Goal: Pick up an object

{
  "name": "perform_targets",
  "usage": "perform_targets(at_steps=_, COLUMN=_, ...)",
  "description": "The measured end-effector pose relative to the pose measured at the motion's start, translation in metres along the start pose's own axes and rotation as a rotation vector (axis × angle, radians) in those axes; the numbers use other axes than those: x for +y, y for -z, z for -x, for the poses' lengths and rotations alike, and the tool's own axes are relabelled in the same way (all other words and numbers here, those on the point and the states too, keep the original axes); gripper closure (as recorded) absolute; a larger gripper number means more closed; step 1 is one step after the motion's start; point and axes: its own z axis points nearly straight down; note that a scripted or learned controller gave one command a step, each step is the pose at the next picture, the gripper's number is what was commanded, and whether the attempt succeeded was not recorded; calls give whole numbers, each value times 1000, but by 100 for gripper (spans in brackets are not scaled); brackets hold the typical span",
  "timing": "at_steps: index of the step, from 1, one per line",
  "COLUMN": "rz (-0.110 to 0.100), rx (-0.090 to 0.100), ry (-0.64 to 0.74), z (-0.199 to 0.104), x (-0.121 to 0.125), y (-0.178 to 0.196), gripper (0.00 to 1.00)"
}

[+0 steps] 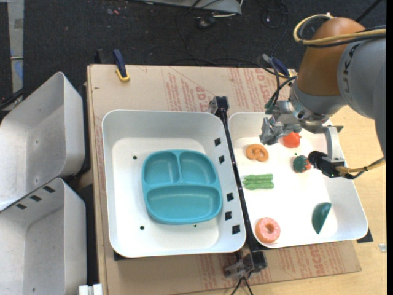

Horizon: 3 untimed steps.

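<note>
On the wooden bench (166, 82), two shallow white bins are set side by side. The left bin (116, 165) is occupied by a teal divided plate (182, 186), which lies flat near its middle with two small sections toward the far side and one long section toward the near side.

The right bin (344, 217) is strewn with small things. An orange pretzel-shaped piece (257, 153) is seen near the far left part, with a green bean pod (258, 181) just below it. A pink ring doughnut (268, 229) is placed at the near left corner, touching or almost touching the rim. A dark green leaf-shaped piece (321, 217) lies toward the near right, well apart from the doughnut. A small dark green round piece (300, 163) is found near the middle right, and a red round piece (291, 140) sits above it.

The grey arm (368, 66), with its orange band (325, 54), is reached in from the right over the far part of the right bin. The gripper (271, 134) is held low between the pretzel-shaped piece and the red piece, just beside both. Whether it is spread or closed cannot be told, and nothing can be made out within its grasp.
</note>
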Motion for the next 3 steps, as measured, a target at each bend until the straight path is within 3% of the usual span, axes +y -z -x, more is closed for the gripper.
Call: perform_targets(at_steps=3, rz=-1, rx=1, ry=1, z=-151, x=-37, y=15, gripper=100)
